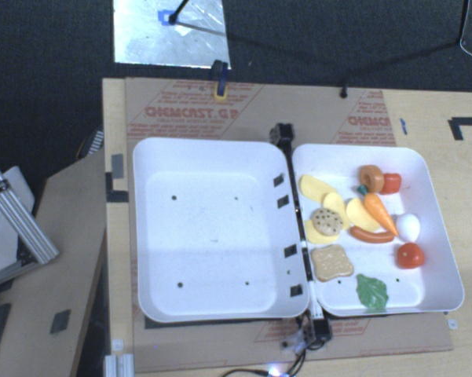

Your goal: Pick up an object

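Nothing is grasped yet. The tomato [409, 255] sits alone just below the egg [407, 227] in the right bin [444, 289], an easy first target; jaw state: cannot tell.

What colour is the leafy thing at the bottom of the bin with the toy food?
Green. The leafy piece shows in the camera view.

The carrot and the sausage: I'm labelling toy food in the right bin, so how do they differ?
The carrot is orange and tapers to a point, with a green end; the sausage is red, even in width and slightly curved. The carrot lies diagonally, the sausage nearly level just below it. Both are long, slim pieces lying flat in the right bin, close together.
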You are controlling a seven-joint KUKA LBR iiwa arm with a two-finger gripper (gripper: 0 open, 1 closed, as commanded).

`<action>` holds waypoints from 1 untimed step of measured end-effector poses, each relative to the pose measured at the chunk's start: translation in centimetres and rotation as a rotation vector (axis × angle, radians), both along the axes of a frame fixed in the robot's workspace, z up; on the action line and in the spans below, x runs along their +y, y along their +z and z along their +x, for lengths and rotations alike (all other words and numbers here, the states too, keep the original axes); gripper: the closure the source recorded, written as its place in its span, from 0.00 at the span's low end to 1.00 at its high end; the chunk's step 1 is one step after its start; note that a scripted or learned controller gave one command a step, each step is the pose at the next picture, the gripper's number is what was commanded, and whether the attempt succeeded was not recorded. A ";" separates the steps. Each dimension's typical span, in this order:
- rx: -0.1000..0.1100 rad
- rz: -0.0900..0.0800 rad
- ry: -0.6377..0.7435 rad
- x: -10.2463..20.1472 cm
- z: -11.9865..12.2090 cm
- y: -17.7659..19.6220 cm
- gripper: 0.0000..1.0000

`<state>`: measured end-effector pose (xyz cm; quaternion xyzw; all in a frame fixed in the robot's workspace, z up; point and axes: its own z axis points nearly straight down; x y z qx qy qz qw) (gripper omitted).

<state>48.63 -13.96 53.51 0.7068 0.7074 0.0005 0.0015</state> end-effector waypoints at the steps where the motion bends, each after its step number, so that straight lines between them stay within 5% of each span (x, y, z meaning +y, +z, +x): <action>1: 0.000 0.000 0.003 1.1 0.0 0.0 1.00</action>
